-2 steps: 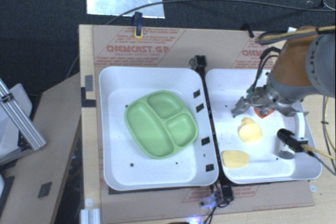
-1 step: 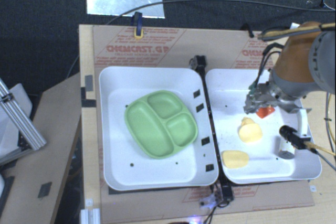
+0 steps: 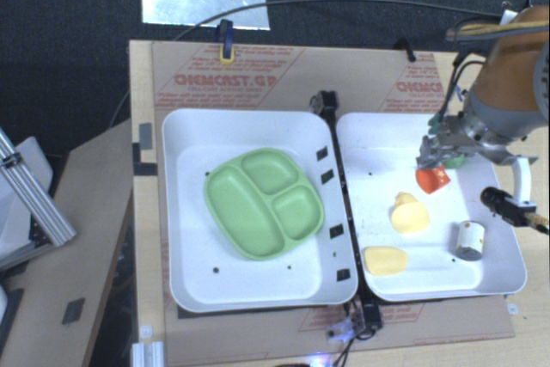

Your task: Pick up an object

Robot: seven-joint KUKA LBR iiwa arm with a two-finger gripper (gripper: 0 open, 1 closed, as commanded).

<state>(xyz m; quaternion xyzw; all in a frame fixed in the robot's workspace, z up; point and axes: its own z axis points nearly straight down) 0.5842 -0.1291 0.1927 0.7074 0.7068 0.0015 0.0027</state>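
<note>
The claw [image 3: 436,161] is hanging over the right bin [image 3: 507,271], gripping a small red object [image 3: 433,179] above the yellow toy [image 3: 409,214].

Small red-orange object [image 3: 433,179] (partly hidden) lies in the right bin [image 3: 378,142].

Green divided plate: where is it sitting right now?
The green divided plate lies flat in the middle of the left bin, across the divider from the right bin where the gripper is working.
</note>
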